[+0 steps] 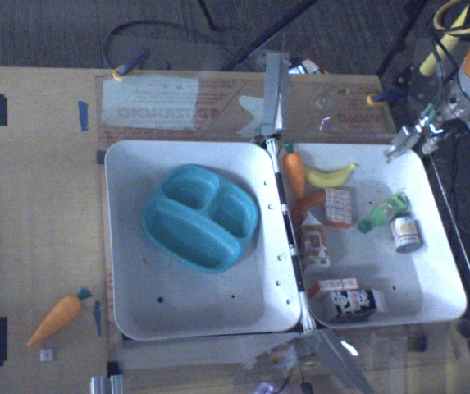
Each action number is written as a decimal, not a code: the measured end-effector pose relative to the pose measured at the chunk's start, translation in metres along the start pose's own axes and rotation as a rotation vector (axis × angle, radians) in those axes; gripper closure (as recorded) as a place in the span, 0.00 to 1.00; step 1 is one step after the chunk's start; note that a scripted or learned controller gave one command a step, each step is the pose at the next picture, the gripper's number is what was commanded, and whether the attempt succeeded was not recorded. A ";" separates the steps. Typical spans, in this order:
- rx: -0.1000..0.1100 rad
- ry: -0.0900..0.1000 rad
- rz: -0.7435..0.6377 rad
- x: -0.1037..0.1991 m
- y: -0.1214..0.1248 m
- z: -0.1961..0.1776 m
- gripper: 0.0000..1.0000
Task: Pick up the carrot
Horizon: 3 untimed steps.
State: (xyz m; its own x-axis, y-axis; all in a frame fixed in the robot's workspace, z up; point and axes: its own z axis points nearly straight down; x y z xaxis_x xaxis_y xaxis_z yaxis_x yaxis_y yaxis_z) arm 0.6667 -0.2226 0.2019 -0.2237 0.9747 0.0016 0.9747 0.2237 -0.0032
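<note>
Pincer (408,140) hangs at the upper right corner of the right bin (444,257), small and blurred; finger state unclear. To its left in that bin, against the dividing wall: a carrot (294,172), with a banana (330,175) just beside it. Below-left of the pincer: green bottle (384,212), a can (405,232), small cartons (339,206). Farther left, the left bin (128,245) carries a teal divided plate (201,217). Far lower left, on the bench (29,245), a second carrot (55,318).
</note>
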 end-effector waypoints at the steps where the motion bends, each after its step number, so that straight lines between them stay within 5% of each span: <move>1: -0.021 -0.009 -0.032 0.000 0.007 0.060 0.00; 2: -0.021 -0.010 -0.033 0.000 0.008 0.053 1.00; 3: -0.005 -0.002 0.109 0.067 0.017 -0.061 1.00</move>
